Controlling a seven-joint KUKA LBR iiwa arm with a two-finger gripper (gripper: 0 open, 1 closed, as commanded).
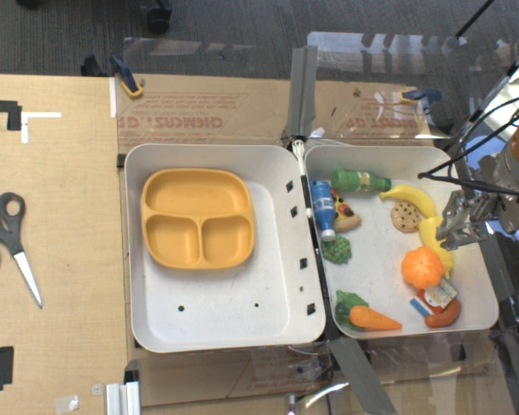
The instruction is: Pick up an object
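Two white bins side by side on the desk. Left bin (pixel 156 318): holds just a yellow three-compartment plate (pixel 198 218), sitting toward the bin's far-left corner. Right bin (pixel 376 262): all the pickable stuff is here. Green bottle (pixel 361 181) lies on its side along the far edge; blue bottle (pixel 323 208) lies along the left wall, just beside a small tan toy (pixel 347 217). Broccoli piece (pixel 336 250) sits just below the blue bottle. Cookie (pixel 405 217) mid-bin, right under the curve of a banana (pixel 411 199). Orange (pixel 423 267) sits toward the right side; a second yellow piece (pixel 433 236), probably another banana, touches it from above. Carrot (pixel 374 319) with green leafy top (pixel 349 303) lies along the near edge. Red-and-white item (pixel 440 304) in the near-right corner, label too small to read. Arm enters from the right; the hand (pixel 456 226) is low over the right edge of the right bin, right at the second yellow piece. Finger spacing is lost in the metal and cable clutter, so cannot tell if it's wide, narrow or on anything. Nothing visibly lifted off the bin floor. Outside the bins: scissors (pixel 12 237) on the desk's left edge, black tape marks (pixel 4 112) near the far-left corner, cardboard sheet (pixel 208 111) behind the bins.
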